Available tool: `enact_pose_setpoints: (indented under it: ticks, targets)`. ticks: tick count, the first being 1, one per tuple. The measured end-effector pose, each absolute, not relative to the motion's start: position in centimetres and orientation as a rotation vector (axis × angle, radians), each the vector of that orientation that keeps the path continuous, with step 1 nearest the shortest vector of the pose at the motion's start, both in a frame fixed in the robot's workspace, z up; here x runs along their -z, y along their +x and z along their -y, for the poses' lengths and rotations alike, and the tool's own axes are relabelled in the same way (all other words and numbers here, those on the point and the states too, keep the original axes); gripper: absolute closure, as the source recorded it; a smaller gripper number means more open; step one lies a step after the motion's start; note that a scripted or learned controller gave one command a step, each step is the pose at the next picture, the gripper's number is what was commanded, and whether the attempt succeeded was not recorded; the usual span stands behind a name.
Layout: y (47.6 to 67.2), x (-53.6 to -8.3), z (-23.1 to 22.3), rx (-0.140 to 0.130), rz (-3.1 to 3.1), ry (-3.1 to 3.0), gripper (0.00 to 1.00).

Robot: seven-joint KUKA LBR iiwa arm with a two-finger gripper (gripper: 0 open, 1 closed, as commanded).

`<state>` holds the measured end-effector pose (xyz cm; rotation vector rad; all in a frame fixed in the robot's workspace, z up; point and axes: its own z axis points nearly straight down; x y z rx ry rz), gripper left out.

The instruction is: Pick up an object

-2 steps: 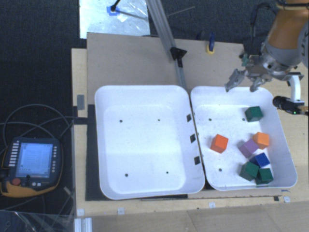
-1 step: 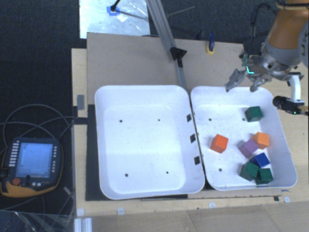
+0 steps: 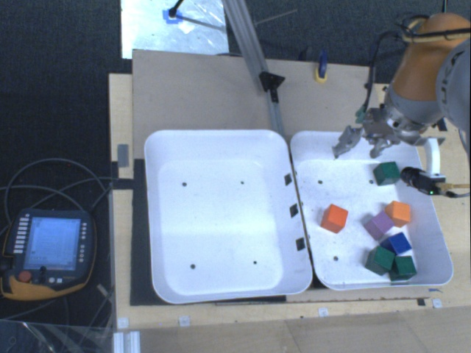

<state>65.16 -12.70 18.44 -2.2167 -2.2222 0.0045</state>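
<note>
The right bin holds several small cubes. An orange cube lies alone near the bin's middle. A green cube sits near the back right. A purple cube, a second orange cube, a blue cube and two green cubes cluster at the front right. My gripper hangs over the back of the right bin, left of the back green cube. Its fingers are spread open with nothing between them.
The left bin lies beside the right one, with black clips along their shared edge. A slanted metal pole rises behind the bins. A teach pendant with cables rests on the floor at left.
</note>
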Motion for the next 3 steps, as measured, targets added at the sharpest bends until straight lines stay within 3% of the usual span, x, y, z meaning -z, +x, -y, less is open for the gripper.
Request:
enact_pose_setpoints:
  ticks: [2,3]
  targets:
    - [65.7,-8.9,12.7,-0.004,2.224,-2.216,0.0]
    - [65.9,-10.4,12.8,0.004,2.23,-2.218,1.0]
